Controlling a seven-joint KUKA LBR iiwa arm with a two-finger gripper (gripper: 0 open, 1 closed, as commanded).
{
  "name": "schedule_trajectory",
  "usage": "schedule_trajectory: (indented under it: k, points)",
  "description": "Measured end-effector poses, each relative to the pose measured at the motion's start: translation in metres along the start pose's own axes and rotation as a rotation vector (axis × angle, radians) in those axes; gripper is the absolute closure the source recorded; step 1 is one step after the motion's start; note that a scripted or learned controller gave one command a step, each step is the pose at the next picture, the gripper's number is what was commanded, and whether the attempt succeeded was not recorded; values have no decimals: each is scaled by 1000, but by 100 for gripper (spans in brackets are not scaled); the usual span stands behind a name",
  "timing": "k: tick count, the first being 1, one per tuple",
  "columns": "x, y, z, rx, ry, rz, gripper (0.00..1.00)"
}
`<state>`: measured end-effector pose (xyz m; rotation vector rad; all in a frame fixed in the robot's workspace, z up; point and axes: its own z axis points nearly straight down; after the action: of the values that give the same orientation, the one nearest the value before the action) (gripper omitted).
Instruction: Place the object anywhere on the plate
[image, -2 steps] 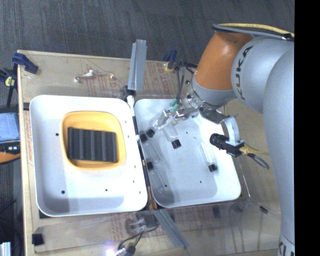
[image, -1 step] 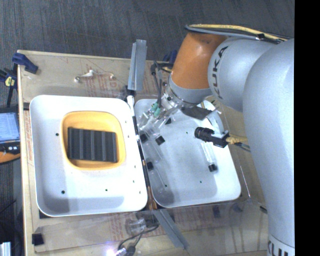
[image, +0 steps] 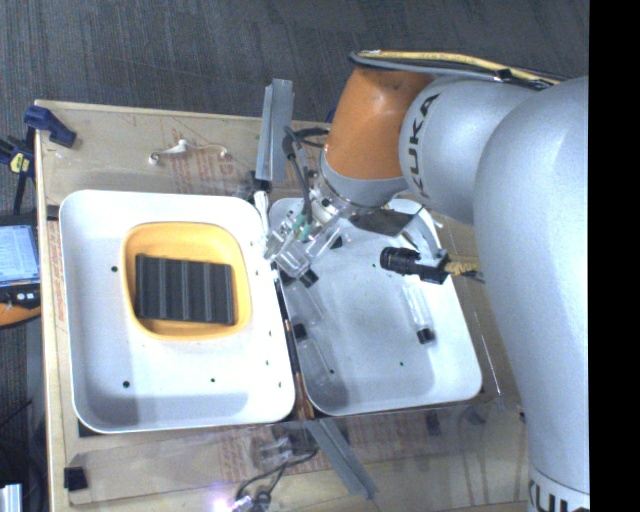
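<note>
Gripper (image: 292, 250): hangs over the near-left corner of the right bin, close to the ridge where the two bins meet; its see-through fingers point down and left. Whether they are spread or closed cannot be told, and nothing can be made out between them.

Arm (image: 500, 150): grey, with the orange band (image: 365, 125) just above and right of the gripper; its bulk covers the right side of the bench.

Object (image: 417, 312): a slim clear tube with a dark end, lying on the floor of the right bin, to the right of and below the gripper, well apart from it. It is not on the plate.

Black fitting (image: 410, 263): a dark cylinder on a stalk, right of the gripper, above the tube.

Right bin (image: 380, 390): white and shallow, under the gripper.

Plate (image: 185, 240): yellow-orange rim with a dark ribbed insert (image: 186, 290), left of the gripper, across the bin ridge.

Left bin (image: 100, 390): white, holds the plate.

Bench (image: 150, 140): wooden board beneath both bins.
</note>
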<state>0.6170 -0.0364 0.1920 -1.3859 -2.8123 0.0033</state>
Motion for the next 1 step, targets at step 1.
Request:
schedule_trajectory:
  k: [1]
  points:
    - [14, 16, -1, -2, -3, -244, 100]
